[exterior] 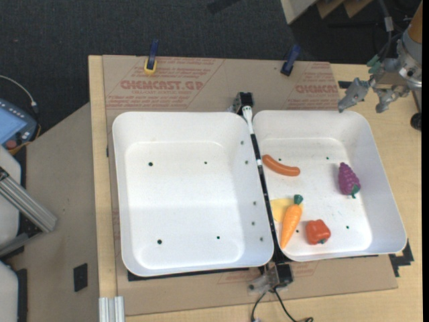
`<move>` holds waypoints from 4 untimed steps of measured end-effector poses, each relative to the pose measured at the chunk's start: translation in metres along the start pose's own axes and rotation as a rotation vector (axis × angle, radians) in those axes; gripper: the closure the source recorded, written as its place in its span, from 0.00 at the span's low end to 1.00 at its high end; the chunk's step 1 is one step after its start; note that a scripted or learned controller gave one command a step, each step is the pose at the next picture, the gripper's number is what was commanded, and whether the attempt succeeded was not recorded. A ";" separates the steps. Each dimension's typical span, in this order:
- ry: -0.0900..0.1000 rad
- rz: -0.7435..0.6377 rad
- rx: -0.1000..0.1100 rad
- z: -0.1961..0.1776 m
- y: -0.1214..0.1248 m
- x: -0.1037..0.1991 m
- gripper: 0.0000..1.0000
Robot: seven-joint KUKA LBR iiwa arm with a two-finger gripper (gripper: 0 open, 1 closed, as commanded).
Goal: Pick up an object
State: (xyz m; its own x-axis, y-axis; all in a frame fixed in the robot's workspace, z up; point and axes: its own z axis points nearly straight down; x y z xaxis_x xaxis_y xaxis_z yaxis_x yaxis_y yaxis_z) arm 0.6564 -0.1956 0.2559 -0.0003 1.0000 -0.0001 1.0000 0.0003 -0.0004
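Observation:
The right bin (375,146) holds an orange-red sausage (280,167), a purple bunch of grapes (347,178), a carrot (290,223) with a green top, a red pepper (318,231) and a yellow piece (277,210) partly under the carrot. My gripper (367,99) hangs above the bin's far right corner, beyond the rim. Its two fingers stand apart with nothing between them. It is well away from all the objects; the grapes are the nearest.
The left bin (124,180) lies beside the right one, with a black divider clip (244,102) at the far end of the joint. A blue and a yellow clamp (151,59) hold the cardboard base at the back. Cables trail at the front (271,287).

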 end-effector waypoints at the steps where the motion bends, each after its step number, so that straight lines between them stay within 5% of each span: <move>1: 0.002 -0.004 0.005 0.067 0.010 0.042 0.00; 2: -0.005 -0.003 -0.023 -0.251 0.010 0.071 0.00; 3: -0.005 -0.001 -0.008 -0.250 0.011 0.070 1.00; 4: 0.003 -0.001 0.013 -0.105 0.008 0.096 1.00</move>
State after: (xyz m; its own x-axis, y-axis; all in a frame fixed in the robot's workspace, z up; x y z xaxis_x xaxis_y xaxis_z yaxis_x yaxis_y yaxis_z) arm 0.6643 -0.0997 0.3610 -0.0017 1.0000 0.0025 0.9999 0.0017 -0.0130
